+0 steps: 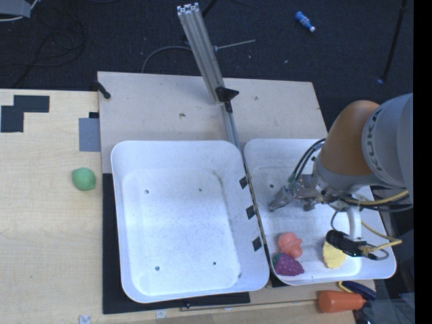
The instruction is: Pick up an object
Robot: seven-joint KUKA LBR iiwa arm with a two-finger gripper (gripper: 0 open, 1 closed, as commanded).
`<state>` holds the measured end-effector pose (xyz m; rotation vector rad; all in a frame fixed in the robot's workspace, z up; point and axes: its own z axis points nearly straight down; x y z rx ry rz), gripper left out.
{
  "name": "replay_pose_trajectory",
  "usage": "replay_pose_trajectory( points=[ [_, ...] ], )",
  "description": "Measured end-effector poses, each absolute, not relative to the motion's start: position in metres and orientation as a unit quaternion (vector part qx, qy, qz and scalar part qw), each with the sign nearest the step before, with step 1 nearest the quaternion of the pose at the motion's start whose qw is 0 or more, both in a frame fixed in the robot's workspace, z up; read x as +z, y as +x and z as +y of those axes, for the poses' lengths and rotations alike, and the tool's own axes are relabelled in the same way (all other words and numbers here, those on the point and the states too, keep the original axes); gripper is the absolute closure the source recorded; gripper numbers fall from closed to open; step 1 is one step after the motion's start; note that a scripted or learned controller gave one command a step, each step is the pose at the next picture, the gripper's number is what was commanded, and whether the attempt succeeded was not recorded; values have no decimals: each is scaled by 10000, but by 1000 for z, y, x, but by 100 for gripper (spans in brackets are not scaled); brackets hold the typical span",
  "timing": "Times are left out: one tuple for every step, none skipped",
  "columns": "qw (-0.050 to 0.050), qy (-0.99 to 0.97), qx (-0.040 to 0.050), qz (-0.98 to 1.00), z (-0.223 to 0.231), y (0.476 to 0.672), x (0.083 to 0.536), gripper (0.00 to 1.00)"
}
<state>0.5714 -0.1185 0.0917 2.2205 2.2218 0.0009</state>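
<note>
Low in the right bin (270, 157), pink toy (289, 243) and purple grapes (288, 266) touch, stacked vertically; gripper (278, 201) state unclear.

two white bins (135, 155), three toys (289, 242), one green ball (84, 179)

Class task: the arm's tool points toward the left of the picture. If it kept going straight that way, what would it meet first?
Probably the right bin's left wall, where it borders the left bin. The tool aims left and slightly down across bare bin floor; the toys lie nearer the camera, off that line. Its height is unclear.
</note>
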Motion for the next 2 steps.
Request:
replay_pose_trajectory(
  points=[
    [13, 7078, 10, 7064, -120, 572, 103, 100],
    [16, 7071, 13, 7071, -111, 569, 159, 100]
  ],
)
